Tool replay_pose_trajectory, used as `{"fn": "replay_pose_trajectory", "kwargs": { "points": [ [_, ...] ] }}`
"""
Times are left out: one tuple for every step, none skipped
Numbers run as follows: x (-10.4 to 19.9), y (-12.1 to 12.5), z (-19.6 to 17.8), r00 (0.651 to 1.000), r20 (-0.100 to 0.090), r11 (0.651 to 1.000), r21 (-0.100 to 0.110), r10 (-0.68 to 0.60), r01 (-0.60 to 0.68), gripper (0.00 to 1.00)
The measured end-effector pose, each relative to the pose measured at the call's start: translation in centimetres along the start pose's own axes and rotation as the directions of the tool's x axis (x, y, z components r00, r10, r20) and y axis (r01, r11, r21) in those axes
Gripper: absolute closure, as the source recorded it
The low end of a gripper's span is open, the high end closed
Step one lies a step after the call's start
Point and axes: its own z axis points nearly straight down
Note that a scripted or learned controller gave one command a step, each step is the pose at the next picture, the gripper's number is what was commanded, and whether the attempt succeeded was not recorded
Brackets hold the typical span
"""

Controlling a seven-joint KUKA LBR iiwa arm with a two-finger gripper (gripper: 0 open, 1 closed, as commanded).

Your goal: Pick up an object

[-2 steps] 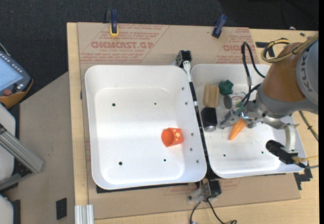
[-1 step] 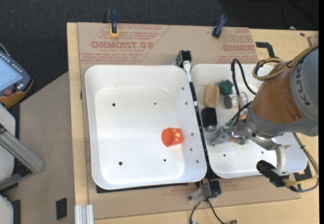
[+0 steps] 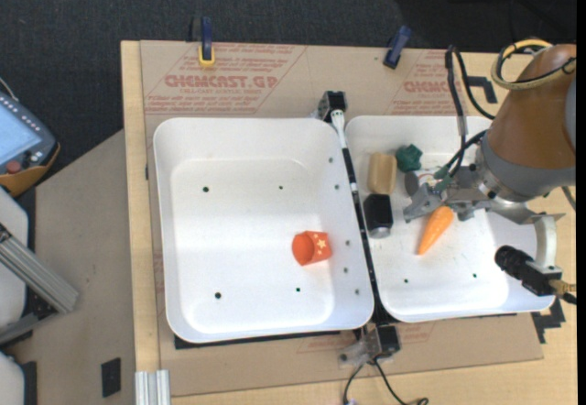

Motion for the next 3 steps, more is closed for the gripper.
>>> {"fn": "replay_pose_trajectory", "kwargs": {
  "points": [
    [-0.7, 3.4, 8.7, 1.0, 0.0, 1.0, -0.01, 0.003, -0.003, 0.0],
    [-1.3, 5.3, 9.7, 1.0, -0.007, 1.0, -0.002, -0.001, 0.001, 0.0],
    [-0.1, 5.6, 3.5, 1.0, -0.001, 1.0, 0.003, 0.0, 0.0, 0.0]
  ]
}}
